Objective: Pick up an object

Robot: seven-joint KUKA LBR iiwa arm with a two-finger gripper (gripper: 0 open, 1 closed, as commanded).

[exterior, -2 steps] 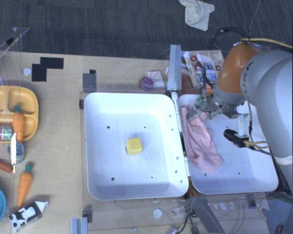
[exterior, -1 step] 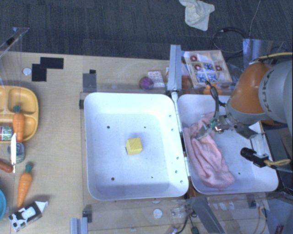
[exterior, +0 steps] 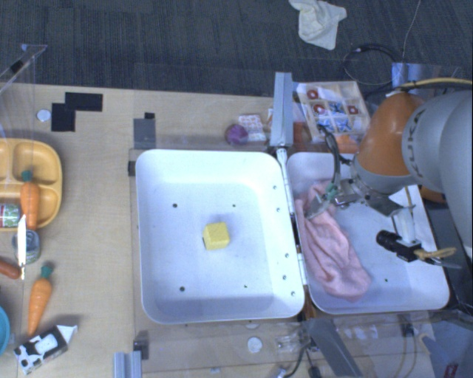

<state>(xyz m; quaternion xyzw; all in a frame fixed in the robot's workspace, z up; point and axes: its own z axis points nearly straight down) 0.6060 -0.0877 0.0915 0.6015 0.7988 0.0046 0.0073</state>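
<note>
The gripper (exterior: pixel 324 202) touches the upper end of the pink cloth (exterior: pixel 334 255) in the right bin (exterior: pixel 421 295); whether it grips cannot be told. The cloth's long axis runs from the gripper toward the near rim, slanting slightly right.

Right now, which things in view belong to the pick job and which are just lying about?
In the job:
- gripper, at the top end of the pink cloth
- right bin, which holds the pink cloth
- yellow block in the left bin

Lying about, outside the bins:
- carrot
- yellow tray
- purple ball
- black blocks
- white rag
</note>
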